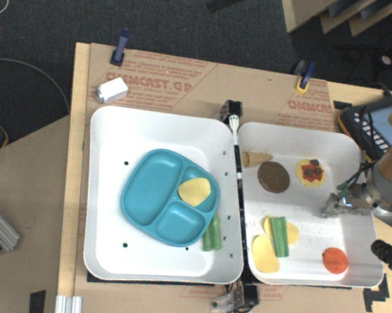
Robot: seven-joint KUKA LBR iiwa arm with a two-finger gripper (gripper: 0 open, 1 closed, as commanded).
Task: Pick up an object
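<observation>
My gripper hangs low over the right side of the right bin, coming in from the right edge. Nothing shows in it. To its left lie a brown disc, a small tan cone and a yellow round piece with a red top. Toward the front of the bin, a green stick lies across two yellow pieces. An orange-red ball sits at the front right, below the gripper.
The left bin holds a blue divided plate with a yellow piece on it and a green stick beside it. A black divider clip sits between the bins. A white block lies on the cardboard behind.
</observation>
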